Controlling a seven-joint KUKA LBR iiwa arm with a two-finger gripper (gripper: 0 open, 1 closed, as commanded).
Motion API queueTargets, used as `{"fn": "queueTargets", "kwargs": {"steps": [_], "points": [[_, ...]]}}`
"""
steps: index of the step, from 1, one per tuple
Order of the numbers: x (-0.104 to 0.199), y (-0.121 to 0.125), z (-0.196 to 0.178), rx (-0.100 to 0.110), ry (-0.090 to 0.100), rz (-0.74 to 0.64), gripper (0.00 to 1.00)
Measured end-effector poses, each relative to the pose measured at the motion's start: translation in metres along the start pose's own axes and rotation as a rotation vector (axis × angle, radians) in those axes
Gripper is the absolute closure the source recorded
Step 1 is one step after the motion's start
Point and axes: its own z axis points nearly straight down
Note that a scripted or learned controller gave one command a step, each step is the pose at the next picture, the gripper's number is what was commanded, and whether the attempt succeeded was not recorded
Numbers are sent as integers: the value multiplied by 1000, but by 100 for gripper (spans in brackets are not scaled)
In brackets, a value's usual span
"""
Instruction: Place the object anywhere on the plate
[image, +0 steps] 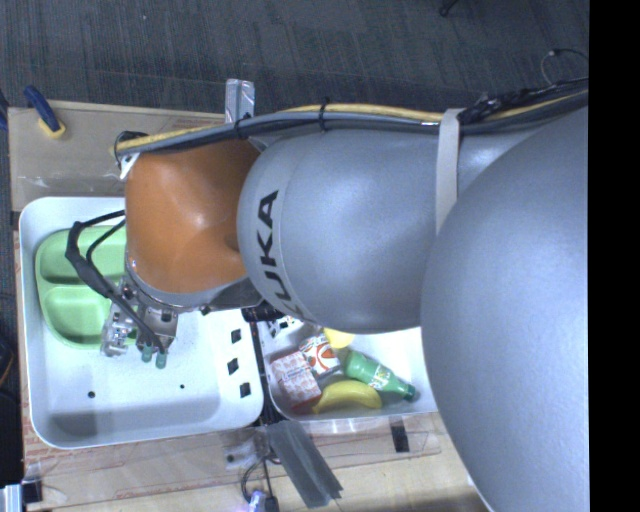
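Camera view: the arm (330, 230) reaches in from the right, its grey body and orange band covering much of both bins. Wrist pointed down over the left bin (60, 420). Gripper (135, 338) hangs just beside the green plate (75, 300), at the plate's right edge; opening cannot be told, nothing seen between its tips. Right bin (400, 415), near edge: banana (348, 397), green bottle (380, 375), red-and-white packet (297, 375), touching in a cluster.
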Motion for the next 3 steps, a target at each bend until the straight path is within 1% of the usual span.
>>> {"fn": "queueTargets", "kwargs": {"steps": [1,2,3], "points": [[0,0,0,0,0,0,0],[0,1,-11,-1,-2,-5,100],[0,1,-11,-1,-2,-5,0]]}}
